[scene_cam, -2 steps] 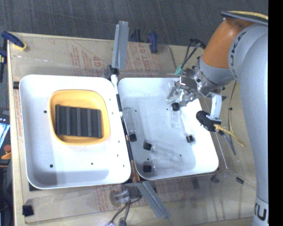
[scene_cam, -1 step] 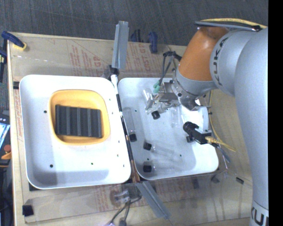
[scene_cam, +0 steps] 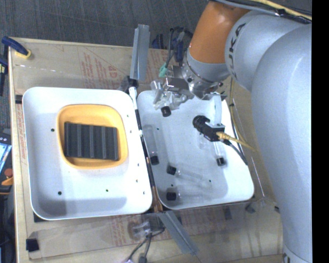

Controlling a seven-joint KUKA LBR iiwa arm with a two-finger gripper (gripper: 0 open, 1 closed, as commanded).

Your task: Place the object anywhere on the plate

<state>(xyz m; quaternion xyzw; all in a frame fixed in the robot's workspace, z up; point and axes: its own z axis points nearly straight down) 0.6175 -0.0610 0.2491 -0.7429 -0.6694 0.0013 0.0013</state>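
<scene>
The pincer (scene_cam: 167, 100) is hovering over the far end of the right bin (scene_cam: 238, 188); whether it is gripping anything cannot be told. The likeliest object, a clear tube with a black cap (scene_cam: 187, 174), is lying in that bin's near half, toward the viewer from the pincer, its long axis running roughly left to right. The yellow plate (scene_cam: 93, 114) with its dark ribbed centre is sitting in the left bin (scene_cam: 44, 201), well apart.

Both bins (scene_cam: 38, 201) look like smooth white plastic with a soft sheen. The plate (scene_cam: 93, 111) is glossy yellow-orange. The desk (scene_cam: 71, 59) looks like matt brown cardboard.
</scene>
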